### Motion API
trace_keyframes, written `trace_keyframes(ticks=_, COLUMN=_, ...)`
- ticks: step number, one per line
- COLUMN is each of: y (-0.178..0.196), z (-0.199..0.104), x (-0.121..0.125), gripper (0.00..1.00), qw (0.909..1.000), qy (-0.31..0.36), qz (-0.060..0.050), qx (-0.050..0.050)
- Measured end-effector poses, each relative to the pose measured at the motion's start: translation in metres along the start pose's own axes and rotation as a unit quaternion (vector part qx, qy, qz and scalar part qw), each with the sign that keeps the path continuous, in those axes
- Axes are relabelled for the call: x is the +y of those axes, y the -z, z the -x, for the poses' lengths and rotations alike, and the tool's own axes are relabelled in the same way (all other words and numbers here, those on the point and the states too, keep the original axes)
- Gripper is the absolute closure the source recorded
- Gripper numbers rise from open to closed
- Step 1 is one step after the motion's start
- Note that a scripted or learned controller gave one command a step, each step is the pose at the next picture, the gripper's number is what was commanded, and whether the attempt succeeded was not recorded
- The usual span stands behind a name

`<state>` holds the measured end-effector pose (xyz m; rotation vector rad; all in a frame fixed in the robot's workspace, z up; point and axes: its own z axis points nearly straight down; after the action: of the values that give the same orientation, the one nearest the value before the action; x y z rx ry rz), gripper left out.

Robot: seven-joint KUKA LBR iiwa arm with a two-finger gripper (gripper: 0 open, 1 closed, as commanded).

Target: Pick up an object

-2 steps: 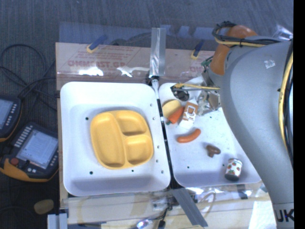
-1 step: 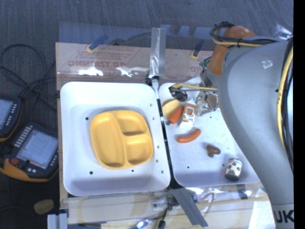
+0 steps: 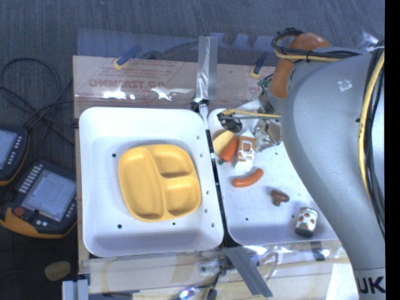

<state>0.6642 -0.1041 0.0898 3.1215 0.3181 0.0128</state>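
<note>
My arm [image 3: 331, 149] is a broad, smooth grey casing with an orange band [image 3: 294, 61] near the wrist. Yellow and black cables [image 3: 312, 54] loop over it, and white letters [image 3: 372, 285] mark my base.

Two handheld control pendants [image 3: 39, 195] with screens and black cables [image 3: 34, 86] lie on grey carpet beside a cardboard sheet [image 3: 137, 77].
</note>
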Motion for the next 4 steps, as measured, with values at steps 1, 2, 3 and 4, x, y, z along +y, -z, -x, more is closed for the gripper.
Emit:
trace_keyframes(ticks=1, y=0.000, z=-0.001, x=-0.002, gripper=1.00, qw=1.0000, qy=0.000, qz=0.000, qx=0.000)
trace_keyframes(ticks=2, y=0.000, z=0.004, x=0.004, gripper=1.00, qw=1.0000, qy=0.002, qz=0.000, qx=0.000)
trace_keyframes(ticks=3, y=0.000, z=0.002, x=0.003, gripper=1.00, qw=1.0000, qy=0.001, qz=0.000, qx=-0.001)
trace_keyframes(ticks=4, y=0.000, z=0.007, x=0.020, gripper=1.00, qw=1.0000, qy=0.002, qz=0.000, qx=-0.001)
